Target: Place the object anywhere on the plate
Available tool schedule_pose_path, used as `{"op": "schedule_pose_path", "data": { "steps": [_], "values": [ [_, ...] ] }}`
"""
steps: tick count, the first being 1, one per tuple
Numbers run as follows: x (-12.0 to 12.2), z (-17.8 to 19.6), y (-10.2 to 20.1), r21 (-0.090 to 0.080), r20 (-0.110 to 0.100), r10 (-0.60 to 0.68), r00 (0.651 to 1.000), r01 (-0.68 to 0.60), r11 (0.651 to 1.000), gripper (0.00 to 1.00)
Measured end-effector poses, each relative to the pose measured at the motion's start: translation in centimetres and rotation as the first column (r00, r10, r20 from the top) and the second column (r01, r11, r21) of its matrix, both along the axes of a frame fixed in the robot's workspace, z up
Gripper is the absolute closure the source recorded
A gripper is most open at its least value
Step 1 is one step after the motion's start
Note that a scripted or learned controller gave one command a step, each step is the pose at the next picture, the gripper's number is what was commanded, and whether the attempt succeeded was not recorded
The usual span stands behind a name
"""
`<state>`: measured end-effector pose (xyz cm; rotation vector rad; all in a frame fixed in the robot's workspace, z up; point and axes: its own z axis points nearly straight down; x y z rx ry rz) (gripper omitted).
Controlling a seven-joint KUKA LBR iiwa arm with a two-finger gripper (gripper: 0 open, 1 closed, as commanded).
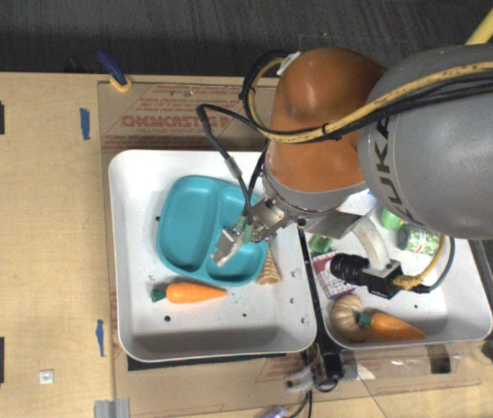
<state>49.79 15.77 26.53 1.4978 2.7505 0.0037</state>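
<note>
- Seen from above at a slant: a tan desk (29, 259) carrying two shallow white bins side by side, the left bin (129, 259) and the right bin (477, 307).
- In the left bin: a teal plate (185, 225) with two compartments, lying toward the bin's far right part.
- Just in front of the plate, on the bin floor: a toy carrot (192, 293), orange with a green top, lying on its side with the green end pointing left; close to the plate's near edge but not on it.
- Beside the plate's lower right corner: a small tan ridged thing (269, 273), partly hidden.
- Reaching in from the right: a grey arm (447, 146) with a broad orange band (320, 120), black and yellow cables looped over it.
- Jaws (229, 246) hanging over the plate's right compartment, metal tips close to its surface; spread or pressed together cannot be told, and nothing seen between them.
- In the right bin: a second carrot (390, 325) resting against a round tan thing (347, 316), plus a green-and-white packet (416, 238) under the arm.
</note>
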Motion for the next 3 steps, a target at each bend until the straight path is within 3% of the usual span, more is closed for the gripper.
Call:
{"op": "schedule_pose_path", "data": {
  "steps": [1,2,3],
  "values": [
    [0.0,0.0,0.0,0.000,0.000,0.000,1.000,0.000,1.000,0.00],
    [0.1,1.0,0.0,0.000,0.005,0.002,1.000,-0.002,1.000,1.00],
    [1.4,-0.8,5.5,0.003,-0.008,-0.241,0.970,0.241,0.970,1.00]
  ]
}}
